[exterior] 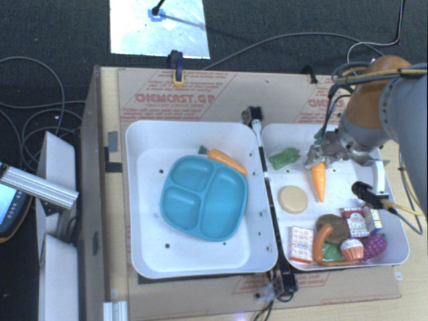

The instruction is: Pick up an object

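Pincer (pixel 326 154) sits low over the right bin (pixel 400 243), close to its far edge, right at the blunt top of the carrot (pixel 319 182). The carrot lies in the bin's far half with its tip pointing toward the near edge. A pale disc (pixel 293 199) is just beside it, on the side of the edge shared with the other bin. A green piece (pixel 284 157) is near that same edge, further back.

You cannot tell from this view how far the pincer is open or whether it has hold of anything, because the wrist covers that spot. Treat the carrot as not held until you see it lift clear.

Risks, as I judge them:
- The pincer meets the carrot at its end, not its middle. Closing there, the taper may squeeze it out, or it may swing and drop on the lift.
- The carrot looks like smooth hard plastic, so expect slip under a light grip.
- A shove instead of a pinch would slide the carrot into the disc, or down toward the pile (pixel 338 241) in the bin's near right corner. Among that clutter, a retry gets harder.
- If you descend too far, the pincer jams on the bin floor and pins the carrot flat.
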`<state>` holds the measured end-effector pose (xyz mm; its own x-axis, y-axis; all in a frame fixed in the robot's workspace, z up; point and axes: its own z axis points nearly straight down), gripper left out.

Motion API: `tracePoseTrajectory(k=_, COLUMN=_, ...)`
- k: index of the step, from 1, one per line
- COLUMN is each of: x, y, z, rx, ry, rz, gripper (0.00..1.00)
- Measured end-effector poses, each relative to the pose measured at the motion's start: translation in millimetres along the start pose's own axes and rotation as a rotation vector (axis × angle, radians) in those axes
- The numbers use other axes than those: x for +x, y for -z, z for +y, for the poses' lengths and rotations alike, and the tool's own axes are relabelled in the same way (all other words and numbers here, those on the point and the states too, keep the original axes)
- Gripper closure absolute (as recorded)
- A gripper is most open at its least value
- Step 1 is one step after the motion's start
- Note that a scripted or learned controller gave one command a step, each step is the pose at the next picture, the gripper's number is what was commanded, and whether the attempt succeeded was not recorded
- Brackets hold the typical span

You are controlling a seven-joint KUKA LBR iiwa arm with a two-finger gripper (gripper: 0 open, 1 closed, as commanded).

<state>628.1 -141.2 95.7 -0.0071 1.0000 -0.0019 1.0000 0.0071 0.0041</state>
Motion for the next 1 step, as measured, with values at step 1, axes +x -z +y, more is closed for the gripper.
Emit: tracePoseTrajectory(k=1, x=81.7, y=98.3, z=-18.8, rx=-0.002, ry=-0.002, rz=0.003, gripper=1.00)
